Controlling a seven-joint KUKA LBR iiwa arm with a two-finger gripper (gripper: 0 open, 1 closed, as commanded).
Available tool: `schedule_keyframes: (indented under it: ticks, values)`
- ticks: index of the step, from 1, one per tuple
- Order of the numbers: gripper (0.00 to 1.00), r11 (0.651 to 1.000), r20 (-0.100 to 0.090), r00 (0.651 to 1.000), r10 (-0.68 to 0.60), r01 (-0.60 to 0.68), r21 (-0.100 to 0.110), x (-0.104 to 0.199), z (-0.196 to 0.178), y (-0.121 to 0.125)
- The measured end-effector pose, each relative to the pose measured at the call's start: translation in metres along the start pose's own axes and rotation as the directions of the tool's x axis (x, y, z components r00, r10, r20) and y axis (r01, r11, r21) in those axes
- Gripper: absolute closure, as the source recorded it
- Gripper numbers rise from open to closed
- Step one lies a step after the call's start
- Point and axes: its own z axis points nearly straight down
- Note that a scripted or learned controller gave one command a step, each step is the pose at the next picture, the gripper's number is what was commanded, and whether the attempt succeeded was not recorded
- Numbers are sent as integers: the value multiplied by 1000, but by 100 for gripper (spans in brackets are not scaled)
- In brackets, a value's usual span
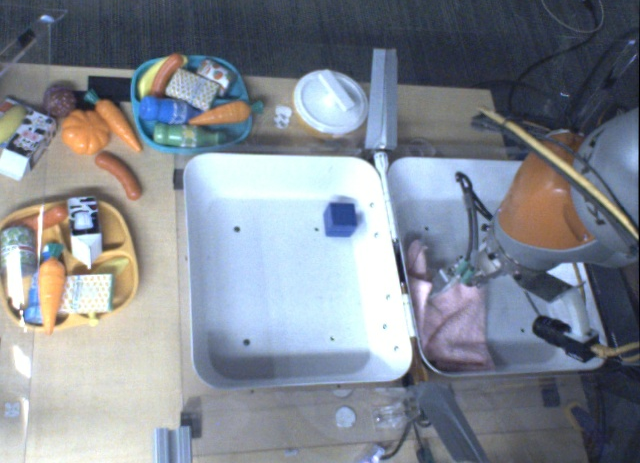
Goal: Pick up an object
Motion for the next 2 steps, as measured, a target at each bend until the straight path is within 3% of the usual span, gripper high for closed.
schedule_keyframes:
  ticks: [1,2]
  values:
    - [100,1000,3,1000,0,0,-7,-1,-12,3]
    - [100,900,-11,900,-435,435,6,-15,-93,83]
